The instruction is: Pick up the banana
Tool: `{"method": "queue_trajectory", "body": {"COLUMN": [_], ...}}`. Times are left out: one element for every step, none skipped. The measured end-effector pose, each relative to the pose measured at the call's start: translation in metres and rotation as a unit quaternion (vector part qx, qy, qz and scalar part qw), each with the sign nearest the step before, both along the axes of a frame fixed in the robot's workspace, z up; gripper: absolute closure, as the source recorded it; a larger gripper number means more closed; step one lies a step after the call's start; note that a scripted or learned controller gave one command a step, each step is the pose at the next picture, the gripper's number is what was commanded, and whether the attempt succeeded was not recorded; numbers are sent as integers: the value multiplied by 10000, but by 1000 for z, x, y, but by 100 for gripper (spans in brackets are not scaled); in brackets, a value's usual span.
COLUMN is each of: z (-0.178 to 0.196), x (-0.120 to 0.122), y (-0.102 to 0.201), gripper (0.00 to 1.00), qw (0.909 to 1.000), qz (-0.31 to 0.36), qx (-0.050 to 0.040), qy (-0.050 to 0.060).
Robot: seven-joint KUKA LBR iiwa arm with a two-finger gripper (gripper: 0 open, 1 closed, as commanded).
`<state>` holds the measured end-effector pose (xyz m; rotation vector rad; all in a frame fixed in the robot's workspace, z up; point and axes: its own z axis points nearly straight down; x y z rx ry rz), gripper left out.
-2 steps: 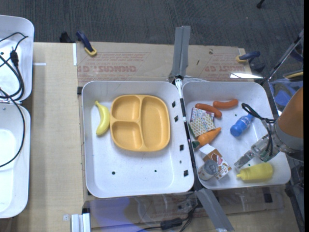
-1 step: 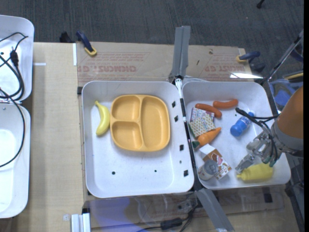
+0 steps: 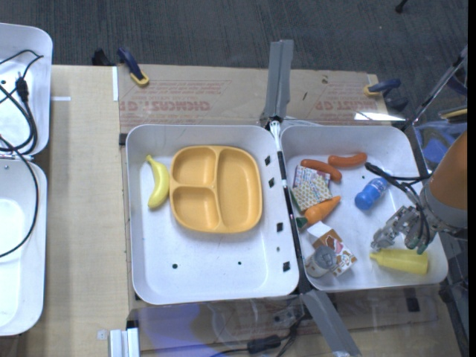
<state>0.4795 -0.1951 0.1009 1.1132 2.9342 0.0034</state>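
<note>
The yellow banana [image 3: 157,184] lies in the left bin [image 3: 201,281], against its left wall and just left of a yellow divided plate [image 3: 217,188]. My gripper [image 3: 394,233] hangs over the right bin [image 3: 357,136], near its right side, far from the banana. It sits between a blue bottle [image 3: 370,193] and a yellow squeeze bottle [image 3: 401,260], with nothing visibly held.
The right bin also holds two sausages [image 3: 346,159], a snack packet [image 3: 311,187], a carrot [image 3: 321,210] and a small package [image 3: 331,253]. A grey divider post [image 3: 280,80] stands between the bins at the back. Cables trail from the arm.
</note>
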Motion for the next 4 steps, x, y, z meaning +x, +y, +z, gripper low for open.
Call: {"method": "queue_trajectory", "body": {"z": [0,9,9,64], "x": [0,1,1,37], "y": [0,0,0,-26], "gripper": [0,100,0,0], "qw": [10000,10000,10000,9998], "qz": [2,-12,-9,213], "qx": [-1,-2,-2,-8], "qy": [1,-14,-14,2]}}
